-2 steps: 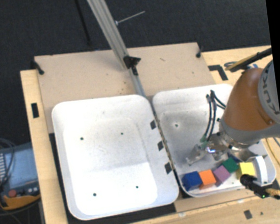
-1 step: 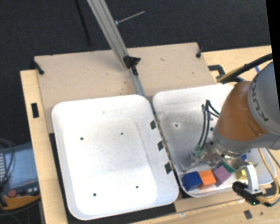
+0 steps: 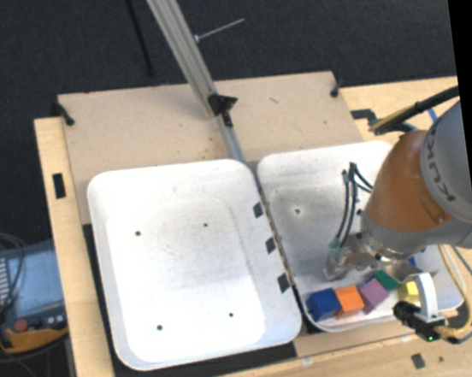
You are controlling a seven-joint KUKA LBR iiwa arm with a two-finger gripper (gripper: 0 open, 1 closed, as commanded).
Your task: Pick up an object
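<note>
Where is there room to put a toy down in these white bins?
The left bin has bare floor from wall to wall. In the right bin, the far part beside the divider is bare. Its near edge is crowded: blue block, orange block, purple block, and the arm over them.

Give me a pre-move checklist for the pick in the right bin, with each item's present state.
1. Targets present: blue block, orange block, purple block lie in a row in the right bin: ok.
2. Gripper above the row, over the bin: ok.
3. Finger state: cannot tell.
4. Anything held: cannot tell.
5. Blocks apart enough for a single grasp: not ok, they touch.
6. Blocks away from the bin's near wall: not ok.
</note>
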